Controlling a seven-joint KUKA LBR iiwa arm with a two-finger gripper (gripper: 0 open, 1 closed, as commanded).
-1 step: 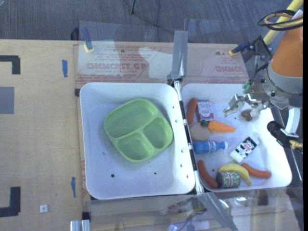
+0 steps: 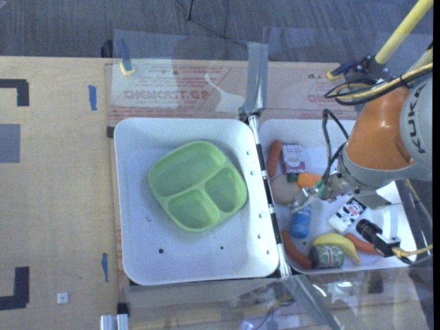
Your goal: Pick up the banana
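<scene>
Near the right bin's [image 2: 404, 205] front edge lay the banana [image 2: 337, 242], touching a can [image 2: 327, 256] and beside a carrot [image 2: 362, 243]. Above it hovered the end effector [image 2: 311, 194]. A green tray [image 2: 198, 185] sat in the left bin [image 2: 137, 239].

Arm [image 2: 385, 139] low; gripper [image 2: 311, 195] leftward

**A robotics laboratory bench**

A pale wooden bench [image 2: 48, 205] bears two shallow white bins, the left bin [image 2: 130, 239] and the right bin [image 2: 395, 265], set side by side against a taped cardboard backing [image 2: 185, 91]. Blue tape markers [image 2: 92, 97] and black corner marks [image 2: 19, 91] lie on the bench top. Loose cables [image 2: 189, 2] trail over grey carpet [image 2: 69, 12], and a grey and orange industrial arm [image 2: 385, 143] reaches in from the right
</scene>
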